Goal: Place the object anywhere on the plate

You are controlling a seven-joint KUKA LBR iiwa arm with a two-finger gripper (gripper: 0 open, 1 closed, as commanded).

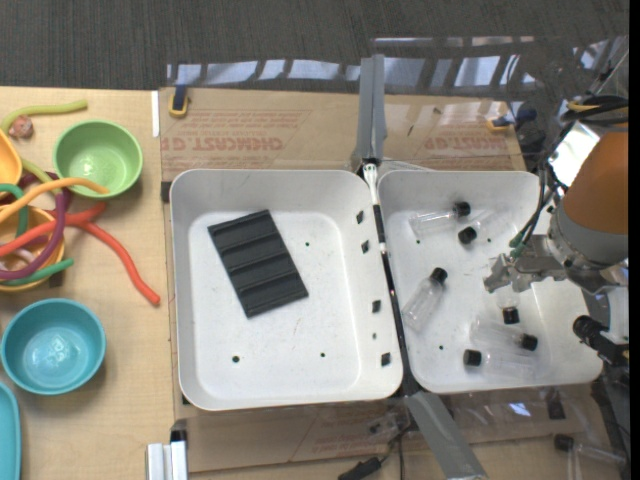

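Note:
A black ribbed plate [257, 262] lies tilted in the left white bin [190, 298], toward its upper left. Several small clear vials with black caps are scattered in the right white bin [420, 368]: one near the top [440, 218], one at the middle left [426, 295], one at the bottom [482, 358]. My gripper [503, 275] hangs low over the right part of the right bin, just above a black-capped vial [510, 315]. It is well away from the plate. Nothing can be seen held in it.
The grey arm with its orange band [602, 193] comes in from the right over the right bin. Left of the bins, on the wooden bench, stand a green bowl [98, 158], a teal bowl [52, 345] and coloured rubbery strands [120, 258].

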